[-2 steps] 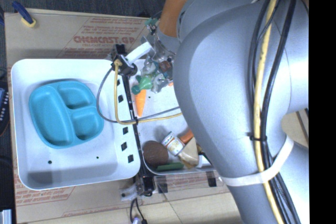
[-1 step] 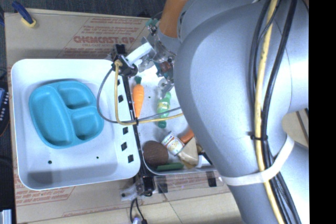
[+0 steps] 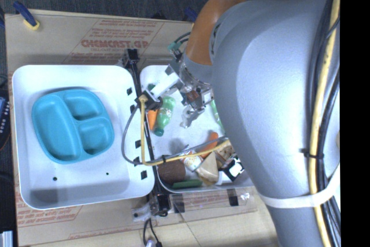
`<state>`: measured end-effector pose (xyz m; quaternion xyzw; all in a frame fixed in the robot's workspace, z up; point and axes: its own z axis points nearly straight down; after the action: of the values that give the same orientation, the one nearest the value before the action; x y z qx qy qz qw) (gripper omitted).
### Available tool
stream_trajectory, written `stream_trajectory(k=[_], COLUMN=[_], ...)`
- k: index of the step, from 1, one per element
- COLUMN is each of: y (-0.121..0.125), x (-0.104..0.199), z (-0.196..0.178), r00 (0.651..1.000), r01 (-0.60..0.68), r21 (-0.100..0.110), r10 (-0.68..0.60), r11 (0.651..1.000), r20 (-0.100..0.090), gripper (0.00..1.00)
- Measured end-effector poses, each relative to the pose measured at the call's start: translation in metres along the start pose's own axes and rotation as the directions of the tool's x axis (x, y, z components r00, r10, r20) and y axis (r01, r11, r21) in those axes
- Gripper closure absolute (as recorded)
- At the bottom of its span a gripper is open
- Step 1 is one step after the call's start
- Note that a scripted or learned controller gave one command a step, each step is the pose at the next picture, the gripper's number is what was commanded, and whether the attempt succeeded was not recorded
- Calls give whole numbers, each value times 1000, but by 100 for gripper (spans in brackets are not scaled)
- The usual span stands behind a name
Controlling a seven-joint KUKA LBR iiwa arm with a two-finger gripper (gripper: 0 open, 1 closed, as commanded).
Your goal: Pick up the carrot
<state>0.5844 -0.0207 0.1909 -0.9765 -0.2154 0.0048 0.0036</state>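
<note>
Two bins: blue tray (image 3: 72, 124) left, carrot (image 3: 151, 119) right.

Two shallow white plastic bins (image 3: 23, 142) sit side by side; one blue divided plastic tray (image 3: 72, 124), one orange carrot (image 3: 151, 119), one green bottle (image 3: 164, 114).

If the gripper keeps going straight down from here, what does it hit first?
Probably bare floor of the right bin: the gripper hangs beside the green bottle and carrot, not over them. Depth unclear.
</note>
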Motion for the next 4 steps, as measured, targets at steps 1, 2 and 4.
stream_trajectory(k=[1,2,4], y=[19,4,9], x=[44,-16,-28], z=[-1,-2,0], r00=[976,994,996], r01=[-219,-109,84], r21=[-7,0,0], r10=[219,109,-84], r11=[976,994,996], r20=[-2,0,0], gripper=[0,0,0])
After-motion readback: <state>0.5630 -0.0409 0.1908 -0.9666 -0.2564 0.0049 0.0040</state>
